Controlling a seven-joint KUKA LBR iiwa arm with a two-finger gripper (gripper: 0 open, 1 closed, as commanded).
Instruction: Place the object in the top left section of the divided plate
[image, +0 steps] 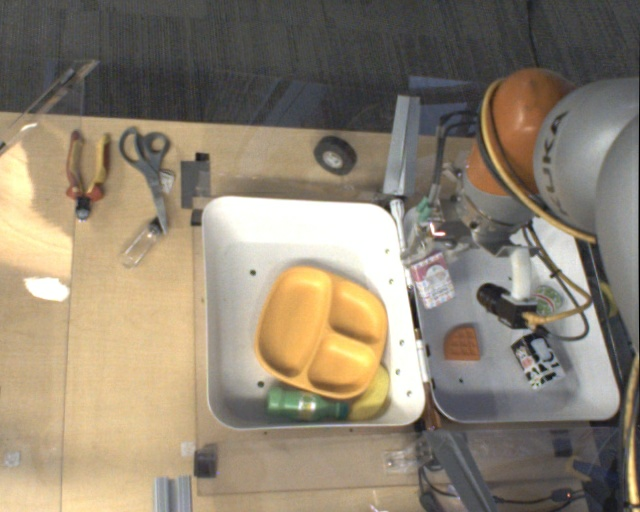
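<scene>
Whether my gripper (432, 232) is gaping or closed I cannot tell; it is hovering at the left edge of the right shallow white bin (590, 400), just above a small pink-and-white packet (433, 280). A yellow divided plastic plate (322, 328) is lying in the left white bin (230, 300).

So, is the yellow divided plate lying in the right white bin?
No, the yellow divided plate lies in the left white bin, with a green bottle at its lower edge.

Glossy smooth yellow plastic divided plate (322, 330) sits in a matt white bin (230, 300).
</scene>
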